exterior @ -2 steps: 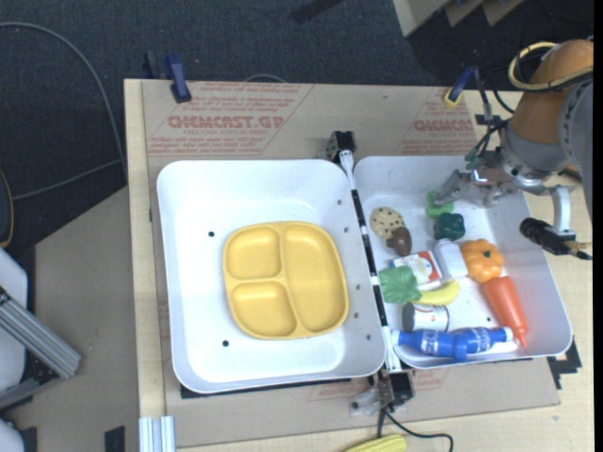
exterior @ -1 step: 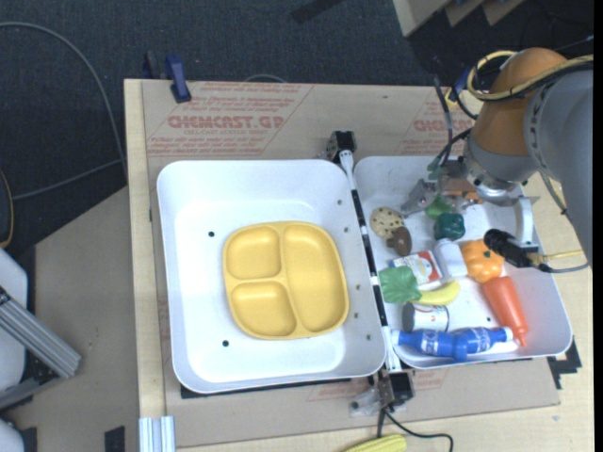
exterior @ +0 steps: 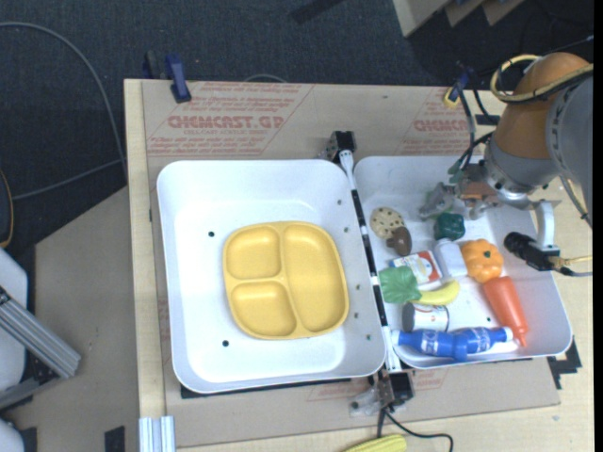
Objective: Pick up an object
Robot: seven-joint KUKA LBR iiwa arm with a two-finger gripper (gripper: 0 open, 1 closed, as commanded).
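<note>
Arm, grey with orange band, entering from 3 o'clock; its gripper (exterior: pixel 450 199) hangs low over the far part of the right bin (exterior: pixel 556 320). Whether anything sits between the gripper's tips, or how they stand, cannot be told at this slant.

Contents of right bin, near the gripper:
- dark green block (exterior: pixel 450 225), just beside the gripper at its 6 o'clock; likeliest target.
- speckled cookie (exterior: pixel 385 220) at 9 o'clock, with a brown oval piece (exterior: pixel 400 242) touching it.
- orange fruit (exterior: pixel 481 261) and orange carrot-like piece (exterior: pixel 508 307), toward 5 o'clock.
- green-and-white packet (exterior: pixel 407 278), banana (exterior: pixel 443 293), blue bottle (exterior: pixel 460 342), crowded at 6 to 7 o'clock.

Left bin (exterior: pixel 184 205): yellow divided tray (exterior: pixel 285 280), well apart from the arm.

Handling note, as judgement: the green block stands fairly free of neighbours, so a straight descent centred on it seems best, closing across its narrower sides. Drift toward 5 o'clock risks nudging the orange fruit. Lift vertically and confirm the block is seated before any sideways travel.
</note>
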